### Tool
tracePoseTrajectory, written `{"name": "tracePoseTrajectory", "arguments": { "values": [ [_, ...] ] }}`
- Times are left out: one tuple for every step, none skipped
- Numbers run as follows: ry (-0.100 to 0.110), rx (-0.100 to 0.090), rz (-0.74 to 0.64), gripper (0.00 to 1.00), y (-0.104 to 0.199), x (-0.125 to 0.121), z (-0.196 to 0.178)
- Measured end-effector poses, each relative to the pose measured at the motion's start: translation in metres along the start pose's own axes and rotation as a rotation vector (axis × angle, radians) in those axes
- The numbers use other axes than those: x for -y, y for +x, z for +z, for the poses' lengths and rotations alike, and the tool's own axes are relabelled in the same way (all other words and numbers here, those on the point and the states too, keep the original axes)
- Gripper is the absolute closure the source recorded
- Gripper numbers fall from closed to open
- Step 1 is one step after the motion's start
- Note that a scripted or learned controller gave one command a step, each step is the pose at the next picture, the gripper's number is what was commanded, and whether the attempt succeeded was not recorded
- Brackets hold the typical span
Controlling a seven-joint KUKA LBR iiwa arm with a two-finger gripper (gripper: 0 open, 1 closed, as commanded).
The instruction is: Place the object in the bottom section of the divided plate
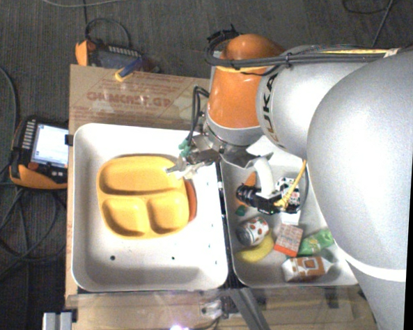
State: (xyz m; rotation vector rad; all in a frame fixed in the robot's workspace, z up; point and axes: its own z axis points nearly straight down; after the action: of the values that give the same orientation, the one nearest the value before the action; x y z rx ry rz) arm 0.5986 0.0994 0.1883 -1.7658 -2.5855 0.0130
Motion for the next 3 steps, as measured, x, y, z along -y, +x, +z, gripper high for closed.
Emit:
{"name": "tracePoseTrajectory", "arguments": {
  "values": [
    [-0.005,0.004,0.055,1.00,-0.005,0.064,0.008],
    [-0.008,0.007,-0.299,1.00,-0.044,0.085,-0.094],
    [-0.009,0.006,-0.252,1.00,-0.012,0.116,-0.184]
  ]
}}
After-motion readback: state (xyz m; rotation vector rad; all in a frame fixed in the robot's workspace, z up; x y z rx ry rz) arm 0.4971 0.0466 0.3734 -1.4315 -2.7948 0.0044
